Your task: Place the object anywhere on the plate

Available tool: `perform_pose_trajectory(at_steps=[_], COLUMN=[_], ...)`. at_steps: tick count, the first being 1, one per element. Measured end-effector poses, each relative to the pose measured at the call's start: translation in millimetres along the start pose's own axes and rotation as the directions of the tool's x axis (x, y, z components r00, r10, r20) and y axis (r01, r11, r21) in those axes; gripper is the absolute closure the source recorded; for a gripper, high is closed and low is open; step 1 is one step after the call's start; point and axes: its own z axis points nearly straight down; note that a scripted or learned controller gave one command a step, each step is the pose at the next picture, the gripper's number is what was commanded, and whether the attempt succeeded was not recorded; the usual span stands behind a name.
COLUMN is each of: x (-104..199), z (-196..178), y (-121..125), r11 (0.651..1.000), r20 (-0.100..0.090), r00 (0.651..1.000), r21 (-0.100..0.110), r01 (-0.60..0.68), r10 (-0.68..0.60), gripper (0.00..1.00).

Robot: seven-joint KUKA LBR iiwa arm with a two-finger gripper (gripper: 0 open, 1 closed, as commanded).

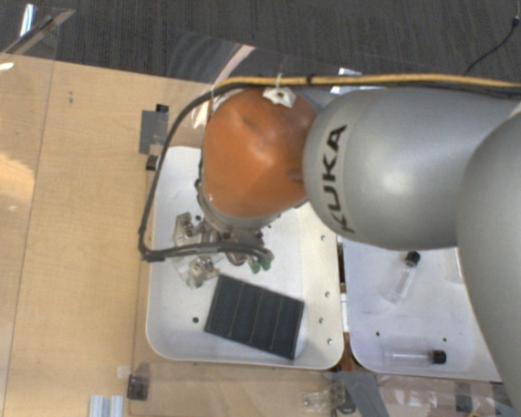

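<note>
Gripper [208, 255]: shiny metal, low over the view-left bin [162, 331], which is shallow, white and round-cornered. Cannot tell if it is wide, narrow or holding anything. Plate [255, 317]: dark ribbed rectangle, flat in the same bin, just below the gripper. View-right bin [366, 346]: upper clear tube [404, 276] and lower clear tube [416, 356], both black-capped, well apart.

One overhead camera looks slantwise down onto bench [66, 230] and bins [165, 324].
</note>
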Motion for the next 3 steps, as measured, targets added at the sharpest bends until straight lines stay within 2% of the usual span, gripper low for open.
perform_pose_trajectory(at_steps=[1,2,3], x=[-0.4,51.4,-29.3], z=[-39.4,-11.3,-14.2], y=[-0.5,13.2,-16.2], r11=[0.678,0.939,0.991], r20=[0.001,-0.004,0.001], r00=[0.678,0.939,0.991], r21=[0.002,0.002,0.001], r01=[-0.735,-0.344,-0.136], r10=[0.735,0.344,0.136], gripper=[1.0,1.0,1.0])
